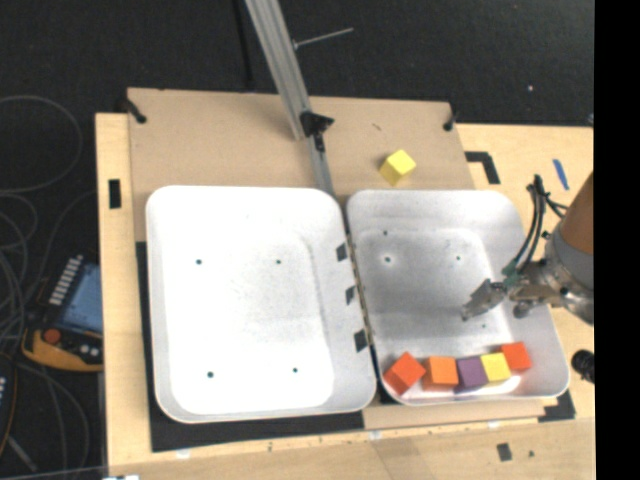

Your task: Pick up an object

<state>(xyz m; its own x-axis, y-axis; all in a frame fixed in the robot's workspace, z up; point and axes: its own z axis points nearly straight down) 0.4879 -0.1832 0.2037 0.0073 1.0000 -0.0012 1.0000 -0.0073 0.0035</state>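
A row of small blocks lies along the front wall of the right bin (430, 218): a red block (406, 371), an orange block (442, 370), a purple block (470, 371), a yellow block (496, 368) and another red block (516, 356). My gripper (492, 298) hangs over the right part of this bin, above and behind the row, reaching in from the right. I see nothing held in it. A yellow cube (397, 166) rests on the bench behind the right bin, outside both bins.
The left bin (240, 298) sits beside the right one, sharing a middle edge. A slanted metal rail (285, 58) runs from the top down to the gap between the bins. Cables and a handheld pendant (70, 313) lie at the far left.
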